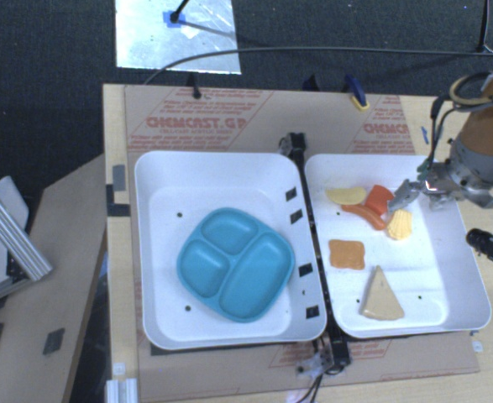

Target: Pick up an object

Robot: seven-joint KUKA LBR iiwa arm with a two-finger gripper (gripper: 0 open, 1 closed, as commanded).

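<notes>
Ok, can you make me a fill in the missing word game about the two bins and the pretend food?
1. The blue divided plate lies in the ____ bin.
2. The orange square piece lies in the ____ bin.
3. The end effector is in the right bin, next to the ____ curved piece.
4. The tan piece nearest the camera has the shape of a ____.

Missing words: left; right; red; triangle
</notes>
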